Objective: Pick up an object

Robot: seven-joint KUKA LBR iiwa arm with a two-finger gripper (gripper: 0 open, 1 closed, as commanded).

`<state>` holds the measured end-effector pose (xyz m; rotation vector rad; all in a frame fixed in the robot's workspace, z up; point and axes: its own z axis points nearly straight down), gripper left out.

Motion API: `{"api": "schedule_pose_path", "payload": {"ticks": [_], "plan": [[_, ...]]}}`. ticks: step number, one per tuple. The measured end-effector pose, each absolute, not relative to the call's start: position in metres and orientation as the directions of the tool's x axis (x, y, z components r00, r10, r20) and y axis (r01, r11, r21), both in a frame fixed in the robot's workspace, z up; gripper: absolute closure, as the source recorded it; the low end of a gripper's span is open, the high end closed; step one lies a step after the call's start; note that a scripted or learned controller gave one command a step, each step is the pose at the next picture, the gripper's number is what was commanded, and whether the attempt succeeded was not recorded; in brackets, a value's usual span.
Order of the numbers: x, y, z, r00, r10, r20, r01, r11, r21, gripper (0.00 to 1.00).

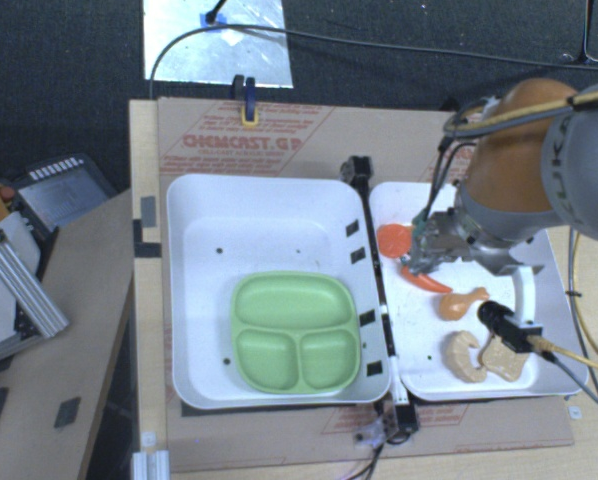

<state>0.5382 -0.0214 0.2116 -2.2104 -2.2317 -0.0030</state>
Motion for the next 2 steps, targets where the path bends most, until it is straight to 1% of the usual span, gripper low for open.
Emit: {"api": "schedule_pose_path", "payload": {"ticks": [1,2], "plan": [[0.535,0.031,0.226,-0.011,1.000,0.002,1.000,0.011,0.003,1.00],[0.527,0.080,0.217,-0.009,1.000,0.001,1.000,0.009,0.000,1.00]]}}
